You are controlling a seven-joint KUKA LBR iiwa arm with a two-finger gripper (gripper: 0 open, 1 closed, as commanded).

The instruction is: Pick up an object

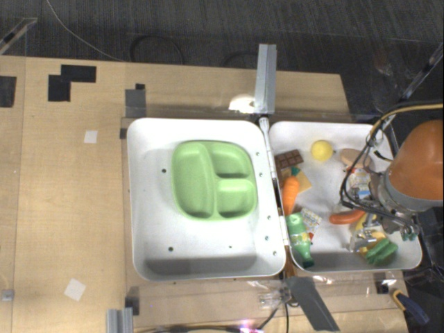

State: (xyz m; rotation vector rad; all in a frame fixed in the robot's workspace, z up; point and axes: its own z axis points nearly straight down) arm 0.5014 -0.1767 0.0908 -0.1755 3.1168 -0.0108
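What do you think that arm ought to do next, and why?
Probably lower the end effector a little and try closing on whatever lies under it. It hangs over the right bin's near right corner, where a red-orange piece and a green piece lie crowded together. Wires hide the tip, so a grasp can't be confirmed.

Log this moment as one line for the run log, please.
arm: over right bin | gripper: low among toys, grasp unclear | green tray: in left bin | carrot, yellow ball: untouched
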